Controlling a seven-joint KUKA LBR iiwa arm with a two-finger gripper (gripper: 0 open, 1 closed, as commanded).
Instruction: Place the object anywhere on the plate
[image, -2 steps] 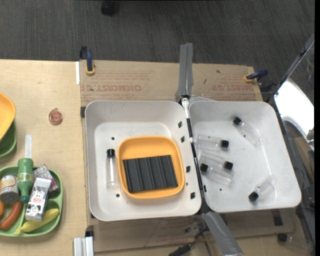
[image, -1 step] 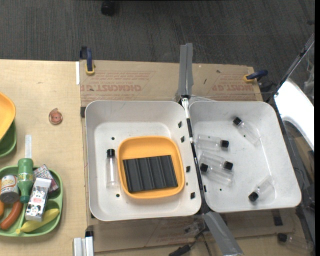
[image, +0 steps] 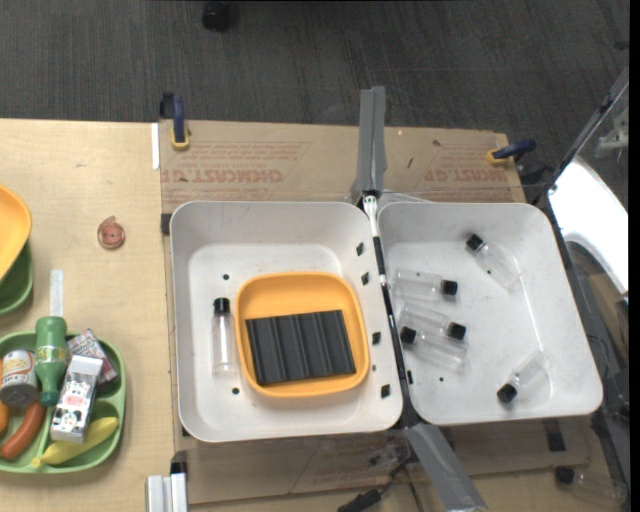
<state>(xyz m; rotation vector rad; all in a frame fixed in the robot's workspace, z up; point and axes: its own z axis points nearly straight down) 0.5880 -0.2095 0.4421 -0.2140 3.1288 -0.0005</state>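
An orange plate (image: 300, 286) lies in the middle of the left white bin (image: 190, 250). A black ridged block (image: 300, 347) rests flat on the plate and covers most of its floor. Just left of the plate, a clear vial with a black cap (image: 221, 335) lies on the bin floor, apart from the plate. The right white bin (image: 565, 330) holds several more clear vials with black caps, among them one near the back (image: 487, 252), one at the centre left (image: 437, 326) and one at the front right (image: 525, 381).
On the wooden bench to the left sits a green tray of toy food and bottles (image: 60, 420), with a yellow bowl (image: 10, 235) behind it. Cardboard (image: 260, 170) lies under the bins, held at the back by clamps (image: 175, 120). A metal bar (image: 371, 140) stands behind the seam between the bins.
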